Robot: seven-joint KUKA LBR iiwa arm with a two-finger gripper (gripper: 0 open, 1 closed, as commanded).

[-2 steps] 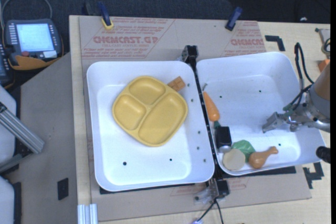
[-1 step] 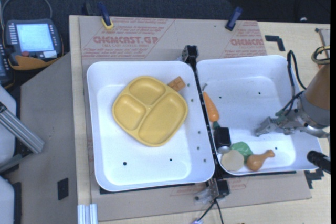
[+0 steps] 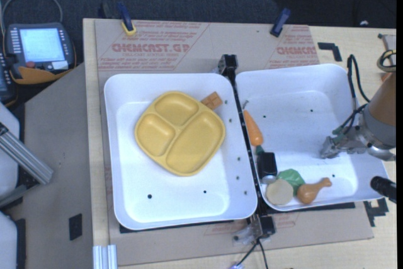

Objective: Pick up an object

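Lying in right bin (image 3: 302,82), carrot (image 3: 253,128) lengthwise, tip toward camera

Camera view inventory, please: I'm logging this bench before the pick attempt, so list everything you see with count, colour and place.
Bins: 2, white, side by side on the bench; left bin, right bin.
Divided plate: 1, yellow, middle of the left bin.
Small block: 1, tan-orange, at the plate's upper right edge.
Carrot: 1, orange, left side of the right bin.
Black block: 1, black, below the carrot.
Round piece: 1, cream, right bin's lower left corner.
Green piece: 1, green, beside the round piece.
Drumstick: 1, brown, lower right bin.
Clamps: 2, blue, bench's far edge.
Pendant: 1, grey, far left.
Gripper: 1, grey, right bin's right side.
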